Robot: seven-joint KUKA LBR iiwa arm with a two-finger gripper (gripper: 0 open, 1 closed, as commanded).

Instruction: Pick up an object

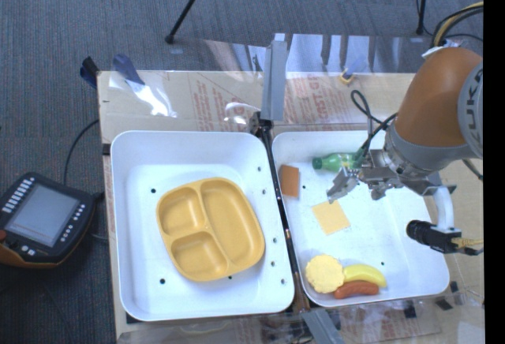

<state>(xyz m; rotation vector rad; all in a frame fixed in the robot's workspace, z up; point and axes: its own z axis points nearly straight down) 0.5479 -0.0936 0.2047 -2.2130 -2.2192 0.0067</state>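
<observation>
My gripper hangs over the right bin, its two fingers spread open with nothing between them. A green bottle lies on its side just left of and above the fingers. A yellow cheese slice lies flat below the left finger. A brown toast slice leans at the bin's left wall. At the front of the bin sit a round yellow cookie, a yellow banana and a red sausage, close together.
The left bin holds a yellow divided plate. A pendant with a screen lies off the bench at left. A metal post stands behind the bins, between them.
</observation>
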